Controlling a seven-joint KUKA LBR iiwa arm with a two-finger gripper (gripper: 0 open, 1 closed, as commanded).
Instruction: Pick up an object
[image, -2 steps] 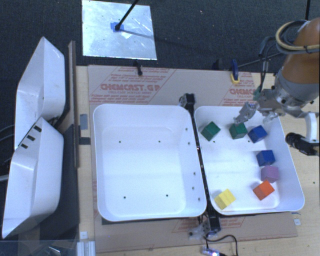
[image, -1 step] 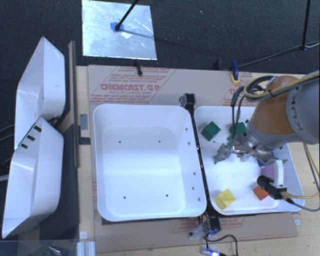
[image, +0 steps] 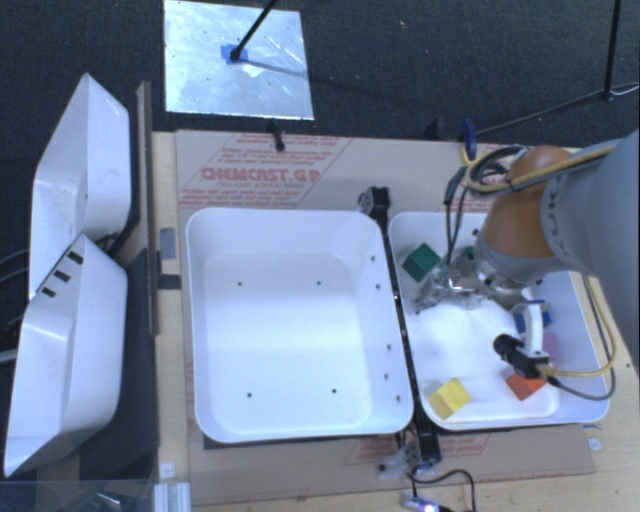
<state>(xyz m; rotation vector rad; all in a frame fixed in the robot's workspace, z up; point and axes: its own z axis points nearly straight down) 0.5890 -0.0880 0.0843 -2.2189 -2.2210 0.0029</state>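
Note:
My gripper (image: 443, 290) hangs low over the upper left part of the right bin (image: 480, 418), reaching in from the right under the arm's orange band. A green block (image: 421, 261) lies just up and left of it, close to it but apart. A yellow block (image: 449, 397) rests near the bin's front left corner. An orange block (image: 524, 386) sits toward the front right. A blue and white object (image: 531, 323) lies by the right wall, partly hidden by the arm. Nothing is visibly held.
The left bin (image: 296, 325) adjoins the right one along a black divider (image: 398, 310). Both stand on a cardboard sheet (image: 262, 172). White housings (image: 75, 280) stand at the far left, and a metal plate (image: 238, 58) lies on the floor behind.

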